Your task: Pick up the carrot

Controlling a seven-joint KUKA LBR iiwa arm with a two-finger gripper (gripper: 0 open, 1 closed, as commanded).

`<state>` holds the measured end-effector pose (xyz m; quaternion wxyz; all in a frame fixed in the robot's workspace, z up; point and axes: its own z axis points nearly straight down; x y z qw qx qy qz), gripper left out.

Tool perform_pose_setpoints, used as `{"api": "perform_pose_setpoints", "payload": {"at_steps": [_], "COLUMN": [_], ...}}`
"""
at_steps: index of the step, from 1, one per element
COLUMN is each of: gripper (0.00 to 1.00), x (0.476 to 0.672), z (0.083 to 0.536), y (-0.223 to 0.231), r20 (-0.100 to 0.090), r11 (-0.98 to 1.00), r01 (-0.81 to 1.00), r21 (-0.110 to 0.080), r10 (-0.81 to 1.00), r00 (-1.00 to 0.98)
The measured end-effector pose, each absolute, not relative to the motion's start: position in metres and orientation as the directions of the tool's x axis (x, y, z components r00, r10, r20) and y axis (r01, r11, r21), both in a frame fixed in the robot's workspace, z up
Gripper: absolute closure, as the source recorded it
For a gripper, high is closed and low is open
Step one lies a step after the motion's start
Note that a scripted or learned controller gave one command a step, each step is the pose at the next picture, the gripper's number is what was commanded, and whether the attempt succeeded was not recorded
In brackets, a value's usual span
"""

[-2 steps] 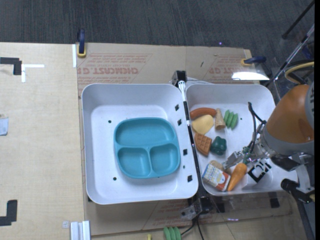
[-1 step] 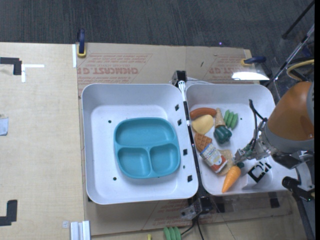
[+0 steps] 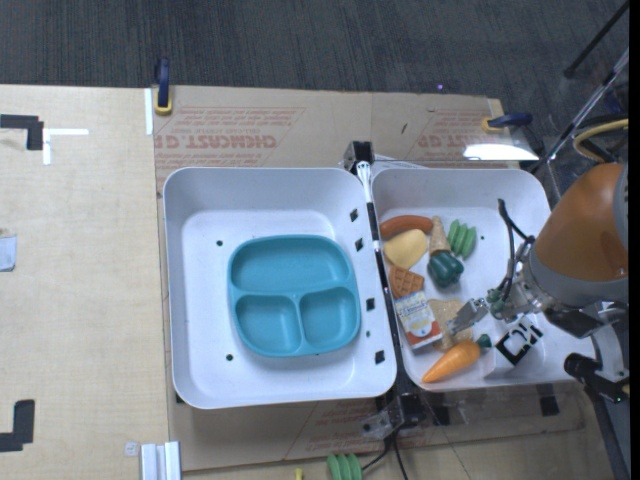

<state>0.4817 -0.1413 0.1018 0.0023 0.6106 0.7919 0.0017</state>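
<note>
Here, carrot (image 3: 451, 360) in the right bin (image 3: 520, 183), just below the pincer (image 3: 468, 316); pincer's spread impossible to tell.

Orange carrot (image 3: 451, 360) — right bin, front, lying slanted

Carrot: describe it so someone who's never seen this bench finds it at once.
Of the two white bins, take the right bin, the one packed with toy food rather than the blue tray. Go to its near edge, just below the gripper. The carrot lies there tilted, a plain orange taper with a small green stub at its upper right end, lowest of all the food.
</note>
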Motion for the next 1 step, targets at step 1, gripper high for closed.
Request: {"api": "perform_pose_setpoints", "payload": {"at_steps": [1], "gripper": [0.00], "x": [0.4813], "z": [0.0945], "y": [-0.1172], "r20": [-0.019], "r11": [0.568], "r01": [0.823], "r21": [0.005], "r10": [0.823], "r00": [-0.568]}}
